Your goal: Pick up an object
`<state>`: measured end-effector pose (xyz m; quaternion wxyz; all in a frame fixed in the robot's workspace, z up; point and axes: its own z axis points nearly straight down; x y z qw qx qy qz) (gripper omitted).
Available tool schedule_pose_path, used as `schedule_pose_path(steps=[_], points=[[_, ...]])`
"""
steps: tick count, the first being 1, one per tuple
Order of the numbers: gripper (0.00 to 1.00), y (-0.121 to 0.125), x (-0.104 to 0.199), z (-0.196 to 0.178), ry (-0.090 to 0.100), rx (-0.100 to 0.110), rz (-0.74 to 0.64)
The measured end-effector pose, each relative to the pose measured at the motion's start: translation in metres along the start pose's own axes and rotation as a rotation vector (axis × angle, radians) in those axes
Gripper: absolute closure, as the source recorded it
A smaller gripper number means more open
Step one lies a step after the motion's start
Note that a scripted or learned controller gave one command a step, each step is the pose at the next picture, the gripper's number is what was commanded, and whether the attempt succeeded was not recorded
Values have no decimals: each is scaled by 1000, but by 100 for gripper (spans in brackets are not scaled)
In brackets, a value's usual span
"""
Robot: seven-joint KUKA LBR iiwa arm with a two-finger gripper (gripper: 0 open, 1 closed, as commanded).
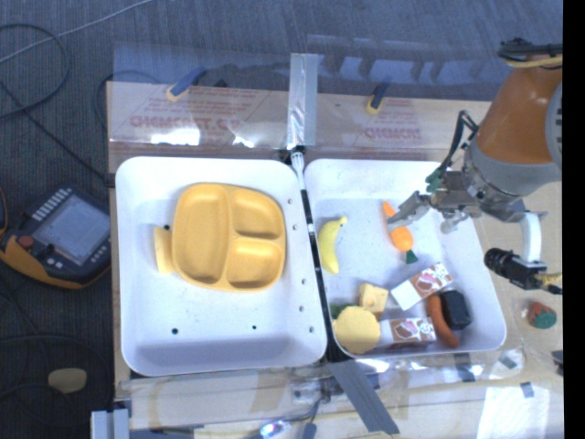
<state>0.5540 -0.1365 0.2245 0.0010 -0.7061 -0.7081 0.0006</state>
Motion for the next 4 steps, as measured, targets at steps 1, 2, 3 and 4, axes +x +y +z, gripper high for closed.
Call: schedule_pose_path(steps=[1, 2, 3, 4], points=[[0, 46, -7, 88, -3, 1, 44], [0, 62, -49, 135, -4, -11, -22], [100, 63, -48, 125, -3, -14, -22], [100, 113, 17, 16, -2, -3, -50]])
